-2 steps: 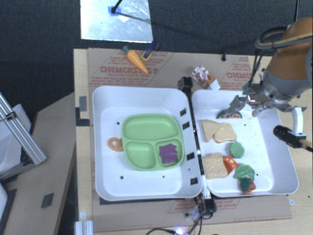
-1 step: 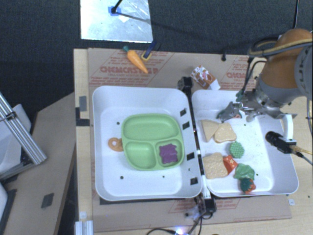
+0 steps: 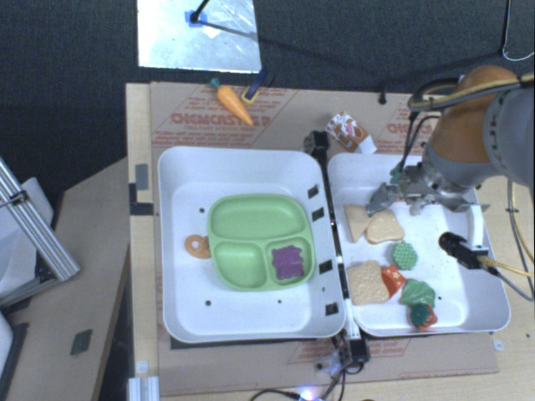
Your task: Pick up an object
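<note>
Right bin point(image 3: 493, 303): jaws point(image 3: 386, 197) above bread point(image 3: 384, 228).

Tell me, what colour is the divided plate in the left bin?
Light green; the divided plate shows clearly in the camera view, within the left bin.

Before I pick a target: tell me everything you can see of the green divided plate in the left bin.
The green divided plate looks like smooth pale-green plastic, a rounded rectangle with three compartments: one long one across the far side, two smaller ones nearer the camera. It lies flat near the middle of the left bin. A purple toy piece sits in the near right compartment. A small orange ring lies just beside its left edge.
</note>
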Robot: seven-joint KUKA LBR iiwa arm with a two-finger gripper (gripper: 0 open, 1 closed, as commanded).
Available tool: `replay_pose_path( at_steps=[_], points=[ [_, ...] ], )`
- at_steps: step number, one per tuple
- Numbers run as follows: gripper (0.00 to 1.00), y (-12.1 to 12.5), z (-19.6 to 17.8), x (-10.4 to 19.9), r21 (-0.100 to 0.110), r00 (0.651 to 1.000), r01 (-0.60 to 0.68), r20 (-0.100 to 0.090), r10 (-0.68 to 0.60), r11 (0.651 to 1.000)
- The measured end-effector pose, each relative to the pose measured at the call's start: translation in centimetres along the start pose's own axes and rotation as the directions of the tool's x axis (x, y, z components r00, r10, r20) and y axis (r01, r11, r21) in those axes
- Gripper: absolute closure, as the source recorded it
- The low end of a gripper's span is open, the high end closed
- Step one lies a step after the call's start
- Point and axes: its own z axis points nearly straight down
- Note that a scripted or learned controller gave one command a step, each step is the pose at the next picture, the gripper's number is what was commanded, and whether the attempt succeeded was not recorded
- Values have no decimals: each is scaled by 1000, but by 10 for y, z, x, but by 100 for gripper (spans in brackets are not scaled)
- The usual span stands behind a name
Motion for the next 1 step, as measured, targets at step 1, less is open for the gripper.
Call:
replay_pose_path(
  at_steps=[1],
  points=[
    [0,3,47,1,-7,1000,-1,-3,1,1000]
  ],
)
